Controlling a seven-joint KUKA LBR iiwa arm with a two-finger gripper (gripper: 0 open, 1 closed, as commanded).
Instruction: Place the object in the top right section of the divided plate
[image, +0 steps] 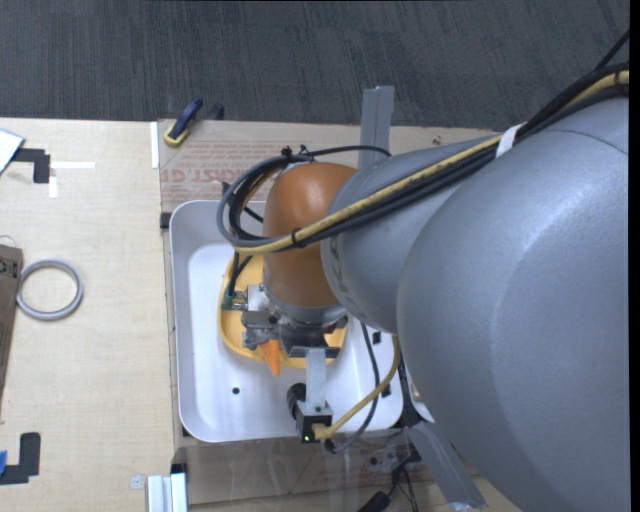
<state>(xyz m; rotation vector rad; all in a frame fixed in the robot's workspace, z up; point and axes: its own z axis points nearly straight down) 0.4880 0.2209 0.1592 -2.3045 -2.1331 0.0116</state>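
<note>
The grey arm reaches in from the right and covers most of the white bin. Its orange wrist band sits over the middle of the bin. Below the band, the gripper hangs low over a yellow divided plate, of which just the left rim and a sliver show. A small orange object pokes out at the gripper's lower edge, above the plate's near rim. The wrist hides the rest of the plate and its sections.
A roll of grey tape lies on the wooden bench at the left. A blue and yellow tool rests near the bench's far edge. Cables loop around the wrist. A cardboard sheet lies behind the bin.
</note>
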